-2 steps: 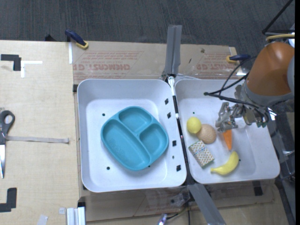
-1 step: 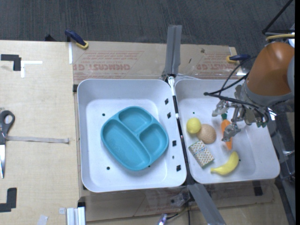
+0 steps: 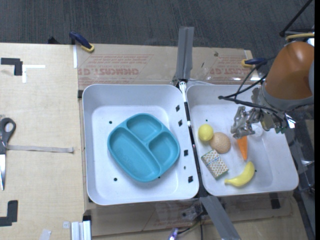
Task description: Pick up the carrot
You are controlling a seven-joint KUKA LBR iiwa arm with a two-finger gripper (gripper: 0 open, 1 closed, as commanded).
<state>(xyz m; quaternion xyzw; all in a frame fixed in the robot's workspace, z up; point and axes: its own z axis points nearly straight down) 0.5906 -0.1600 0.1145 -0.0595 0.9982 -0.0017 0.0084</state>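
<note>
The gripper [image 3: 243, 128] hangs low in the right bin [image 3: 280, 181], its metal fingers [image 3: 240, 130] pointing down toward the bin floor; from this slant it is not possible to tell how far apart the jaws stand, and nothing shows between them. The carrot [image 3: 242, 148] lies on the bin floor just beside the fingertips, at about six o'clock from them, its thick end nearest the gripper and its tip pointing toward the front of the bin; whether the fingers touch it cannot be made out. At about eight o'clock from the gripper sits a brown egg-shaped thing [image 3: 220, 143], and touching that at its ten o'clock is a lemon [image 3: 205, 133]. A small patterned box [image 3: 215, 163] lies at six o'clock from the egg-shaped thing, close under it. A banana [image 3: 241, 175] curves along the floor at six o'clock from the carrot, near its tip. The arm [image 3: 292, 79] with its orange band rises at two o'clock from the gripper, toward the right edge. In the left bin [image 3: 95, 149], well apart at nine o'clock, rests a blue divided plate [image 3: 143, 147]. Farther out on the bench [image 3: 40, 134], scissors [image 3: 5, 149] lie at the far left edge.
</note>
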